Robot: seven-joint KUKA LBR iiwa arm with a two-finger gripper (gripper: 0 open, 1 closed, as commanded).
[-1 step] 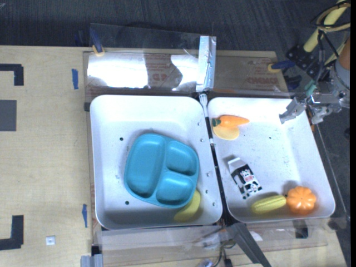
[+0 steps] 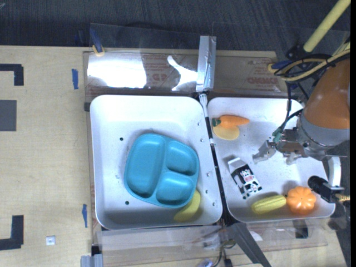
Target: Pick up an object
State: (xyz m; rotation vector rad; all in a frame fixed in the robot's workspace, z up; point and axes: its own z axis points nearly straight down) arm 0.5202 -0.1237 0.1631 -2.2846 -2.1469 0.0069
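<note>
Gripper point(image 2: 273, 148) hangs over the right bin point(image 2: 261, 111), nothing between its fingers; no object picked yet.

I read the arm point(image 2: 329, 107) as entering from the right and poised above bare bin floor, its fingers parted and empty. For a clean grasp I would drop straight onto one isolated item and keep clear of the bin wall. Largest first: the blue divided tray point(image 2: 161, 170) fills the left bin point(image 2: 111, 121), a yellow piece point(image 2: 190, 207) partly tucked under its lower corner. In the right bin, the orange carrot-like toy point(image 2: 230, 125) lies near the top edge, well apart from the rest. The yellow-green pod point(image 2: 268, 204) touches the small orange pumpkin point(image 2: 301, 199) at the lower wall. The small black-and-white item point(image 2: 244, 178) lies nearest the gripper, my likeliest target.
</note>
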